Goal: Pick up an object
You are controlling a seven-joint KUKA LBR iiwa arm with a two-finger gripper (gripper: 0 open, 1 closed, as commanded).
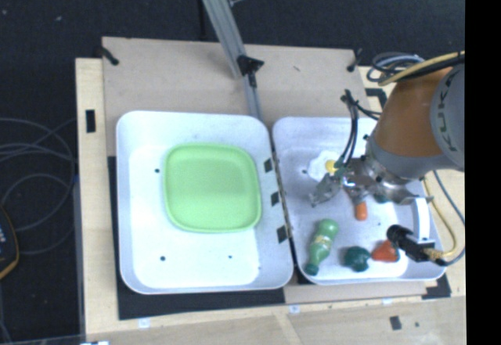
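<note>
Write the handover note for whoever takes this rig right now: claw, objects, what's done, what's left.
Claw: low over the right bin, nothing visibly held.
Right bin: green bottle, dark green piece, red piece, small orange piece, white-and-yellow item.
Left bin: green plate.
Done: nothing lifted.
Left: grasp and lift one object; the bottle or the orange piece looks nearest.

Pincer (329,193) indistinct; right bin's (301,140) edge beneath arm (407,128)

Robotics lab: arm (409,123) over plywood bench (172,77), twin white bins (145,261), loose cables (31,154).
</note>
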